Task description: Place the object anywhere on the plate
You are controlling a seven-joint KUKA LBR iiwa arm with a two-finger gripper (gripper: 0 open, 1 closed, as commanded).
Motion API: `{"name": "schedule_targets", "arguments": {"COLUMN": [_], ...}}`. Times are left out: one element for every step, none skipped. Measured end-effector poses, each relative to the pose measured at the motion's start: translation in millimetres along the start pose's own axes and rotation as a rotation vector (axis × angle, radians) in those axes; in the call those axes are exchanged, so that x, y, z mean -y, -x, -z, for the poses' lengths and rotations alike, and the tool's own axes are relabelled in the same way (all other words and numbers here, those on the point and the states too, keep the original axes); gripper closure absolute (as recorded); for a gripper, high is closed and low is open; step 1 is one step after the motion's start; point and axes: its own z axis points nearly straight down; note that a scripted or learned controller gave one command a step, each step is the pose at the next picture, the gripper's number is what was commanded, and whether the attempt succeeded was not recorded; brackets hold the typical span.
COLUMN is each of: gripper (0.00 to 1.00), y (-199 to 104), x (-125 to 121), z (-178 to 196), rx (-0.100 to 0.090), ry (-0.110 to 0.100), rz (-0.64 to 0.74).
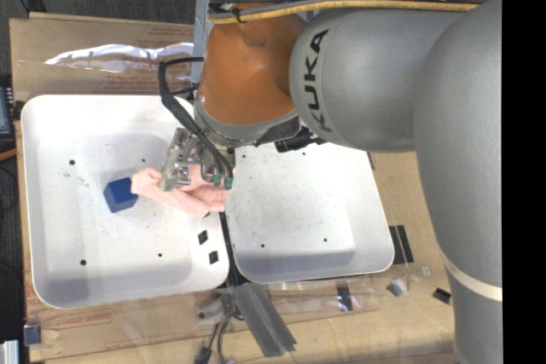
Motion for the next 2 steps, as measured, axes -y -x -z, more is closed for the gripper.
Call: {"name": "schedule_targets", "arguments": {"gripper": [1.00, 0.00], "y": [-19.1, -18.9], "x": [-44.8, -44.6], "z": [11.5, 11.5], "rx": [0.004, 0.004], "ry": [0.001, 0.001], "rz": [0.143, 0.142]}}
